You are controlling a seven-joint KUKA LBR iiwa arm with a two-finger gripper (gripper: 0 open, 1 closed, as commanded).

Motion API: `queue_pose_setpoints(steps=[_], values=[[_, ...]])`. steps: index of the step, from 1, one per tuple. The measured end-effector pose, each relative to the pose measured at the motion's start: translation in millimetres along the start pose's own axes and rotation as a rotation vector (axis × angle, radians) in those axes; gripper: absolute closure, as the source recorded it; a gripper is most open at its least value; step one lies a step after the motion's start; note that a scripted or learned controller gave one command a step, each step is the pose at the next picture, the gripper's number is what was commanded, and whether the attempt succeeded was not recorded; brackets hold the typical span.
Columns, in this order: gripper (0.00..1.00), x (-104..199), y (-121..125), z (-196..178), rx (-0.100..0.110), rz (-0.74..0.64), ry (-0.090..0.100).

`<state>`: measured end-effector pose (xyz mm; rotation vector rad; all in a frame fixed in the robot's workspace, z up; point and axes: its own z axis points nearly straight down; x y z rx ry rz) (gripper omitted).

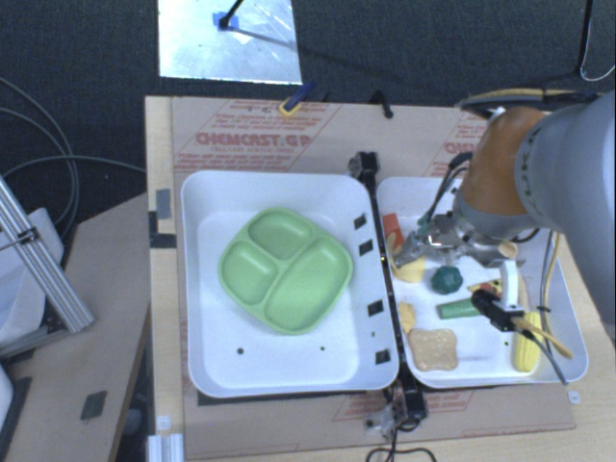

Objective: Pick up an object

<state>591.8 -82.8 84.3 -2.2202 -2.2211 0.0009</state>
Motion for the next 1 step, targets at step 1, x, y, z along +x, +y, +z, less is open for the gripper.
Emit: queue_pose_setpoints(steps=[1], values=[[1.00, 0.0, 2.4, -11.8, -0.006, 0.000, 0.001]])
